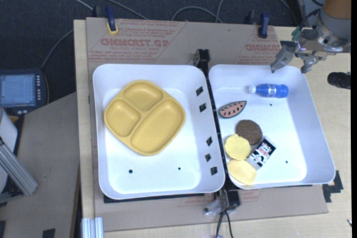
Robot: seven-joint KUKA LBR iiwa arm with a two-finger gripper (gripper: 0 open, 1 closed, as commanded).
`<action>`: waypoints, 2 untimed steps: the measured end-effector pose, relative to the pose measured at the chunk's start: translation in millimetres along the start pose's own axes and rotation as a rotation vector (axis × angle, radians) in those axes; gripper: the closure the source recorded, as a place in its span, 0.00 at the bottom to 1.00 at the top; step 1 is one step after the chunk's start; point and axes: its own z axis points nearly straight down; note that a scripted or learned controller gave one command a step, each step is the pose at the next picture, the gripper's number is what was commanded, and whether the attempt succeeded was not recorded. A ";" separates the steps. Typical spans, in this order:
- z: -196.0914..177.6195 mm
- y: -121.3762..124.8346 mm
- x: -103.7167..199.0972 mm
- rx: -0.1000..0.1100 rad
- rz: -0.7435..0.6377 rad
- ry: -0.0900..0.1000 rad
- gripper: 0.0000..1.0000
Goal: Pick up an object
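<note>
My gripper hangs open over the far right corner of the right bin, its two fingers spread with nothing between them. A blue and white bottle lies on its side just below and left of the gripper. Lower in the same bin sit a watermelon slice, a brown round cookie, two yellow discs and a small black and white packet.
The left bin holds a yellow divided plate. A black divider with clips runs between the bins. Blue clamps stand at the board's far edge. A small screen sits off to the left.
</note>
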 end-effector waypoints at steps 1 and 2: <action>-8.0 2.7 0.4 -0.013 -0.003 -0.003 0.00; 34.6 3.6 4.6 -0.008 -0.004 -0.002 0.00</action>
